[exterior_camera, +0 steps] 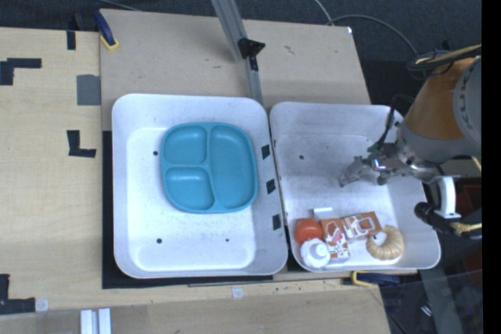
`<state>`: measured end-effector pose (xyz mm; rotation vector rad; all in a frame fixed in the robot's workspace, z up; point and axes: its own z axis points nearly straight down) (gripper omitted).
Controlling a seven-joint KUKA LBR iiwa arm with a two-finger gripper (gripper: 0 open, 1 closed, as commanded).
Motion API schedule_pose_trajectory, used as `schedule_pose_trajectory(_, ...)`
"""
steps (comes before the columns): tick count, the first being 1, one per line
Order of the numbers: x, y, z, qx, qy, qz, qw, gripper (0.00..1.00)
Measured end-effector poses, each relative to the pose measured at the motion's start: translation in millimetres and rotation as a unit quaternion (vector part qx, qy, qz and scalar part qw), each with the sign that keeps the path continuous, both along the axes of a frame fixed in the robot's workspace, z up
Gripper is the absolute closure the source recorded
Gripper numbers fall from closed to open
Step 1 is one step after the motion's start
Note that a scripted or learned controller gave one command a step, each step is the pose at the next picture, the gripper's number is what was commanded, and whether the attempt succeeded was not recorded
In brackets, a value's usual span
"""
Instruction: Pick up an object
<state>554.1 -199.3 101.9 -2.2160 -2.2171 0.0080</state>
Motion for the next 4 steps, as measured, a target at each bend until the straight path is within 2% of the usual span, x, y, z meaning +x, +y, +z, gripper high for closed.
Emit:
schedule_pose_trajectory(1,2,1,13,-0.0001,-0.003,0.001,1.0000,1.00)
schedule_pose_trajectory(2,4,5,76,-0.0015,-0.007,0.001,1.0000,1.00)
schedule_pose_trajectory(4,10,13,193,-0.0016,-0.007,0.001,1.0000,1.00)
